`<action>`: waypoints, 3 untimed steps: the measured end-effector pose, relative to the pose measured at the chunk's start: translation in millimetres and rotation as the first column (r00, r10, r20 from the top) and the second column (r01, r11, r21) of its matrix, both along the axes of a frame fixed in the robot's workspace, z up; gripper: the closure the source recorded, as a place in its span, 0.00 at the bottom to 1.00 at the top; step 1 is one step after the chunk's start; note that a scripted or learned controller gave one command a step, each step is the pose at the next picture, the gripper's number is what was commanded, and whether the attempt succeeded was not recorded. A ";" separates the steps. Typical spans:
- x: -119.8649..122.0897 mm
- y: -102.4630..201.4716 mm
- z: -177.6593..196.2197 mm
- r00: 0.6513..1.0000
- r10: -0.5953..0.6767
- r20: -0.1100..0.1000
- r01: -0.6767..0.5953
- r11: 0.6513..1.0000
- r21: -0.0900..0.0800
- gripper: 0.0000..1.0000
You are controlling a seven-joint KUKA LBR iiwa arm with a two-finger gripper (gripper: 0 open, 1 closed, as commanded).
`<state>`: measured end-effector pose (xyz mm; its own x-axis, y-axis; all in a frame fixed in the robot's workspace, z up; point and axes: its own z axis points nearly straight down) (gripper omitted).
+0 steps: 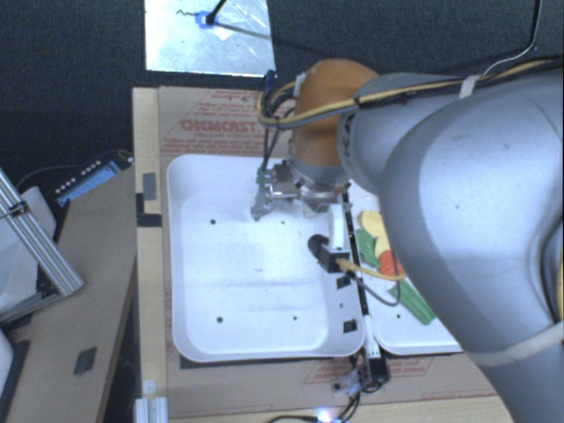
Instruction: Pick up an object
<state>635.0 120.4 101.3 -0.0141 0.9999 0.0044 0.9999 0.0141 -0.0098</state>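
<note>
My gripper (263,206) hangs over the far part of the left white bin (189,263), close to its floor. The grey arm with its orange band (330,91) reaches in from the right and covers most of the right bin (414,344). Beside the arm, in the right bin, lie a yellow object (374,227), an orange-red object (388,261) and a green object (417,307), all partly hidden by the arm. I see no object under or in the gripper.
A black fitting (322,250) with a yellow cable sits on the rim between the two bins. Cardboard (211,126) lies under the bins. A shiny sheet (207,25) lies beyond, and metal rails (35,245) stand at the left.
</note>
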 end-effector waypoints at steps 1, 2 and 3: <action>34.0 72.5 -15.9 1.000 -0.004 0.014 0.004 1.000 -0.002 0.00; 34.8 67.9 -3.8 1.000 -0.008 0.014 0.008 1.000 -0.003 1.00; 35.2 118.4 109.5 1.000 -0.005 0.022 0.005 1.000 0.003 1.00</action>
<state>670.2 238.7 210.8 -0.0094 0.9999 0.0066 0.9999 0.0093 0.0126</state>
